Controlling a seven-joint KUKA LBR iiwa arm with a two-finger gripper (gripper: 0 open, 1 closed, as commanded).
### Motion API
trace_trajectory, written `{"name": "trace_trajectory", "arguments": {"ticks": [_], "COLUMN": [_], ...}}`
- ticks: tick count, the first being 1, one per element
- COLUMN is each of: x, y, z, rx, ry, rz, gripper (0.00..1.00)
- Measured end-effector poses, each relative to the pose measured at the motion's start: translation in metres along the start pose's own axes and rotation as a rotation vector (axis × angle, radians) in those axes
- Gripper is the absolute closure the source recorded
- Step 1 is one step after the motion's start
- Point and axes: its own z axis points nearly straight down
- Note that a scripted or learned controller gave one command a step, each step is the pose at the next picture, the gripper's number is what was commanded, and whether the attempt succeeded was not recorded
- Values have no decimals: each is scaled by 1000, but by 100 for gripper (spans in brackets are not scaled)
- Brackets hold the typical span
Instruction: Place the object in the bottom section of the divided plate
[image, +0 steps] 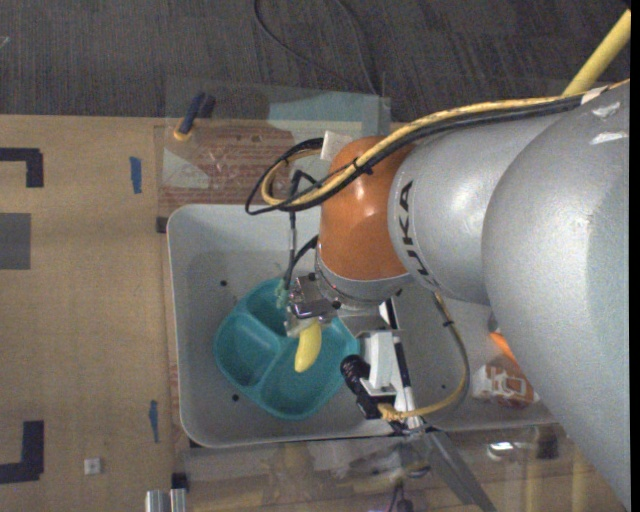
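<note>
Teal divided plate (262, 362) lies in the left white bin (196, 300), toward that bin's near right part. A yellow banana-like object (308, 347) hangs over the plate's right-hand side, above the divider, its upper end between the fingers of the gripper (304, 318), which is closed on it. Whether the object touches the plate cannot be told. The right bin (470, 420) holds an orange and white item (505, 378), largely hidden by the grey arm (520, 200). The arm's bulk also covers most of that bin and the far right part of the left bin.
</note>
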Motion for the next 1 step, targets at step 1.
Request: {"name": "trace_trajectory", "arguments": {"ticks": [1], "x": [-2], "y": [0], "z": [0], "rx": [-1], "ry": [0], "rz": [3], "gripper": [0]}}
